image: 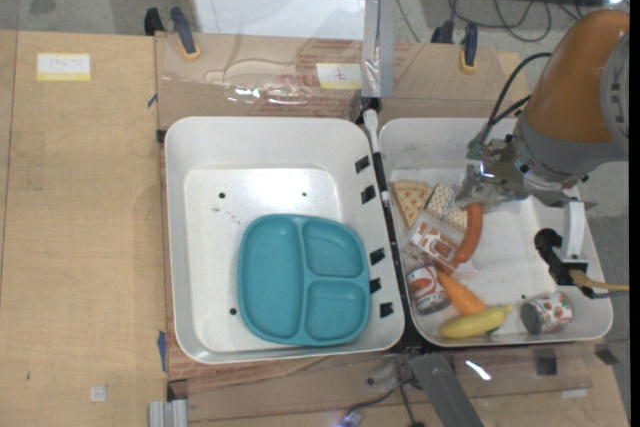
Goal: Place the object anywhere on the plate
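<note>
Claw (487, 177): your view leaves its opening unclear, poised over sausage (470, 227); teal plate (303, 279) lies toward nine o'clock in left bin (190, 215)

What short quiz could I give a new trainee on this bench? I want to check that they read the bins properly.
1. True or false: the teal plate lies in the left bin.
2. How many compartments does the plate have?
3. Which lies nearest the right bin's front wall: A) banana B) sausage C) waffle?

Key: 1 true; 2 three; 3 A.
</note>
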Robot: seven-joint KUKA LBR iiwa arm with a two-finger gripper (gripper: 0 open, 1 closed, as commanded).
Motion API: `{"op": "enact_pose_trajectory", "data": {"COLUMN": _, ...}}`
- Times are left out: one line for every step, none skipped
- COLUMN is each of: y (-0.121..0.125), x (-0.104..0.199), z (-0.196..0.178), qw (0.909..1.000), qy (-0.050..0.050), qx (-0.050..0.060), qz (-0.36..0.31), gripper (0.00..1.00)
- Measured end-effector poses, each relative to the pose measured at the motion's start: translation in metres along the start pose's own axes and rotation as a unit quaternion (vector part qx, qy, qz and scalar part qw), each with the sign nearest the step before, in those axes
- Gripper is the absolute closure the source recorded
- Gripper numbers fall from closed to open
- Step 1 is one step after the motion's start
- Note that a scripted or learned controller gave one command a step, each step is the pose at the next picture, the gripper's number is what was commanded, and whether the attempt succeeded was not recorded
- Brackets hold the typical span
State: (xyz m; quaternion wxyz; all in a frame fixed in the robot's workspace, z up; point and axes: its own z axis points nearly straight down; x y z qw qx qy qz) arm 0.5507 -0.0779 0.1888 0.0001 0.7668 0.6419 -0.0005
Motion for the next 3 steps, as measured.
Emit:
{"op": "enact_pose_trajectory", "data": {"y": -0.067, "x": 0.057, "z": -0.002, "qw": 0.9989, "qy": 0.001, "qx": 0.001, "qz": 0.046, "gripper": 1.0}}
{"op": "enact_pose_trajectory", "data": {"y": -0.11, "x": 0.137, "z": -0.002, "qw": 0.9971, "qy": 0.001, "qx": 0.001, "qz": 0.076, "gripper": 1.0}}
{"op": "enact_pose_trajectory", "data": {"y": -0.11, "x": 0.136, "z": -0.002, "qw": 0.9971, "qy": 0.001, "qx": 0.001, "qz": 0.077, "gripper": 0.0}}
